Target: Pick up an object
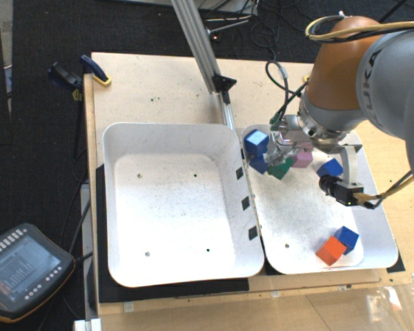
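Observation:
My gripper [287, 145] hangs low over the far end of the right bin [297, 216], coming down from the grey and orange arm [345, 67]. Blocks crowd around it: a light blue cube [257, 142] and a dark blue block [259, 163] to its left, a green block [281, 169] just below it, a pink block [303, 158] to its right. The gripper's tip is lost among them and under the wrist. Whether it touches or holds any block cannot be made out.
Another blue block [330, 167] lies right of the pink one. An orange block [330, 251] and a blue cube [346, 238] sit together at the right bin's near corner. The left bin [172, 198] adjoins it. A slanted metal pole [200, 40] and a pendant [17, 271] stand outside.

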Controlling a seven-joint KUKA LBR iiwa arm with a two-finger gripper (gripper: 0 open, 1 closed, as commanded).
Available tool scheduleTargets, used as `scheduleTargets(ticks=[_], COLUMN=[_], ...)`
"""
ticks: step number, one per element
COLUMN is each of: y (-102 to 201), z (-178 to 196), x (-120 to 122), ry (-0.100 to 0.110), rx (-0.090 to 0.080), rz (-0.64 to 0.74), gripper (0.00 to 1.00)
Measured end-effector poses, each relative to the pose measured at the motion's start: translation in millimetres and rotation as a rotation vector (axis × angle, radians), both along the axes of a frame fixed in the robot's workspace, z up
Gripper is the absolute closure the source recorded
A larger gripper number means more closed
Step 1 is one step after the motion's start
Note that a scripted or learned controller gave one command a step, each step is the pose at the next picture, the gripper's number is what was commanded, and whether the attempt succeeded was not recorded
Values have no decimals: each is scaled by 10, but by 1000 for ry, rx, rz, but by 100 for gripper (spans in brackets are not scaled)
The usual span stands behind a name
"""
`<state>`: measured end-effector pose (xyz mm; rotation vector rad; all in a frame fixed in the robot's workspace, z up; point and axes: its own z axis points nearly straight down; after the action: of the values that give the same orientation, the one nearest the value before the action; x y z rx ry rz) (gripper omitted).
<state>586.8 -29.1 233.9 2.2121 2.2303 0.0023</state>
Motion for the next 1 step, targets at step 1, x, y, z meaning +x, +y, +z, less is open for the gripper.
scheduleTargets(ticks=[1], y=[460], z=[-90], x=[287], ry=[-1], rx=[0], rz=[0], gripper=[100])
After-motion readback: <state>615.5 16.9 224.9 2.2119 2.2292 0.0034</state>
